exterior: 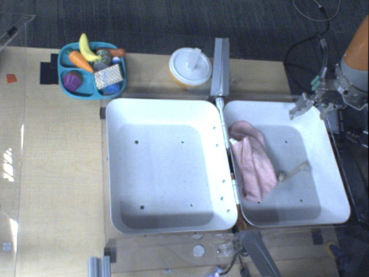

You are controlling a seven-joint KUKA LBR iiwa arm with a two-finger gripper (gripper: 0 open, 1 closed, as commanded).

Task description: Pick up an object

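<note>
**Pincer poised at far right, nothing picked yet**

Approach step, I judge: the pincer [311,104] hovers over the right bin's [334,172] far rim, fingers apart, empty. Next it must descend onto one pink cloth [253,163] at that bin's left, or one small tan piece [295,169] beside it. Two bins.

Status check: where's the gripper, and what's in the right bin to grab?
Gripper above right bin's far right corner, holding nothing. Pink cloth crumpled along bin's left side; small tan piece beside it. Path to both looks clear.
</note>
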